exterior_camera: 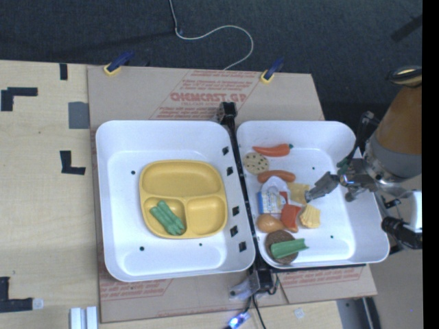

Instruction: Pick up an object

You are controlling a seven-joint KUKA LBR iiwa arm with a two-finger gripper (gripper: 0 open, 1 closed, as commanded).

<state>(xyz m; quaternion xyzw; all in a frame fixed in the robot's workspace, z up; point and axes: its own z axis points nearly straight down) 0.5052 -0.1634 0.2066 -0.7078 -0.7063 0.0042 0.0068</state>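
The hand (317,190) hovers low in the right bin (341,249), just beside the yellow toy food (310,216); I cannot tell its state.

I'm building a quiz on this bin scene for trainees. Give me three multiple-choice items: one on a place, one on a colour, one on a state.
1. Where does the yellow tray lie?
A. left bin
B. right bin
C. on the cardboard outside the bins

2. What colour are the beans in the tray?
A. red
B. green
C. blue

3. Where is the gripper?
A. over the left bin
B. over the right bin, by the toy food
C. outside both bins

Answers:
1 A: the tray sits in the middle of the left bin.
2 B: the beans in its lower left compartment are green.
3 B: it reaches over the right bin, beside the food pile.
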